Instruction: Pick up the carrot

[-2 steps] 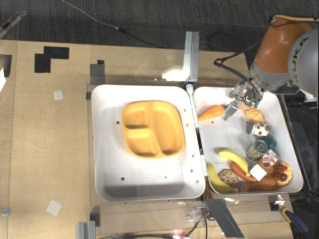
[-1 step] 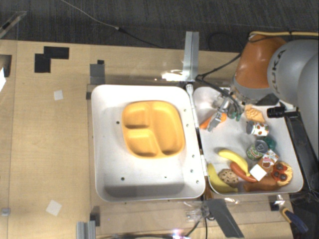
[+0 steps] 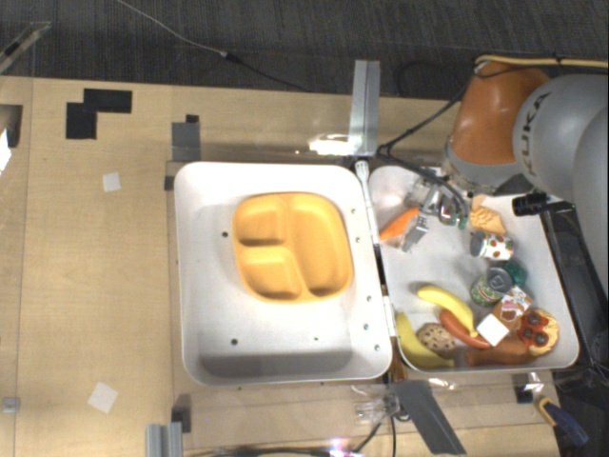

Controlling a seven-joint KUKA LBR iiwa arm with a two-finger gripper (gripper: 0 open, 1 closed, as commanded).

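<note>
The carrot point(image 3: 397, 225) is a small orange piece lying slantwise in the right bin point(image 3: 395, 184), close to its left wall. My gripper point(image 3: 416, 219) has come in from the right and sits low at the carrot's right end. Its fingers point(image 3: 412, 238) are spread, one above and one below that end, so the gripper is open around the carrot without clamping it. The grey arm with its orange band point(image 3: 490, 122) rises over the bin's far right corner.
Several toy foods crowd the right bin's lower right: a banana point(image 3: 445, 303), a cookie point(image 3: 436, 337), a sausage point(image 3: 459, 327), a cheese wedge point(image 3: 487, 220) and small cans point(image 3: 493, 286). A yellow divided plate point(image 3: 288, 246) lies in the left bin point(image 3: 205, 284).
</note>
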